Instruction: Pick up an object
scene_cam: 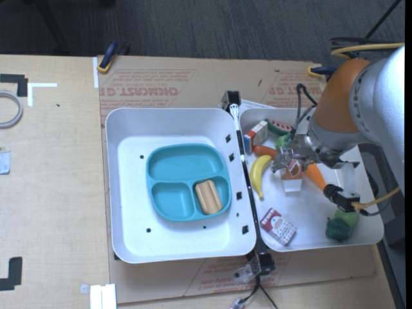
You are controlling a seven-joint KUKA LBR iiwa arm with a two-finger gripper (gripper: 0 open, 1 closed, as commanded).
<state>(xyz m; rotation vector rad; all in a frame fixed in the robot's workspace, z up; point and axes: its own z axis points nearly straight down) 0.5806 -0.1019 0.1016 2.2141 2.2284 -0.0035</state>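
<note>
Banana (pixel 258 175) just left of end effector (pixel 287 161)

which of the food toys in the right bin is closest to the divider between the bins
The yellow banana: it lies curved along the right bin's left wall. The carrot, the green broccoli and the watermelon slice all sit further right.

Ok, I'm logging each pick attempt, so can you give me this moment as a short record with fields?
left bin: blue tray with a bread roll in its lower right compartment
right bin: banana, carrot, broccoli, red packet, watermelon slice
arm: over the right bin
claw: low between banana and carrot, above a small white and red item
held: cannot tell
</note>
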